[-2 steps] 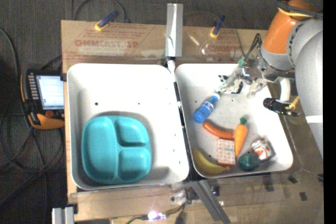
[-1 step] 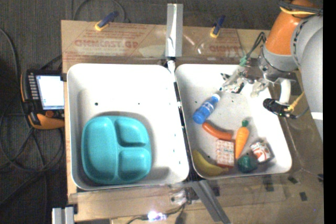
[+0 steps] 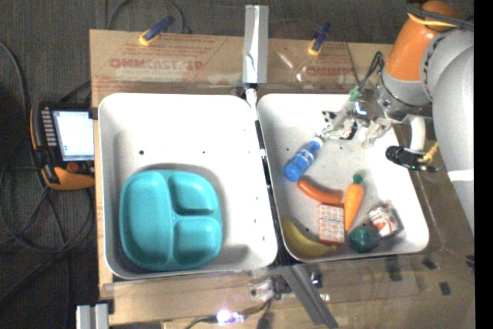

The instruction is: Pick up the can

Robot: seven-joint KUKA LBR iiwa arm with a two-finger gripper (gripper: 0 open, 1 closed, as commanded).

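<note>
can (image 3: 384,221) lies crowded by the carrot (image 3: 353,201) in the bin corner; the hand (image 3: 350,123), state unclear, may snag both.

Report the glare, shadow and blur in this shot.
Camera view: soft overall; the gripper blurs into a tangle, the can label is unreadable; glare on the left bin wall; the teal tray casts a soft shadow.
</note>
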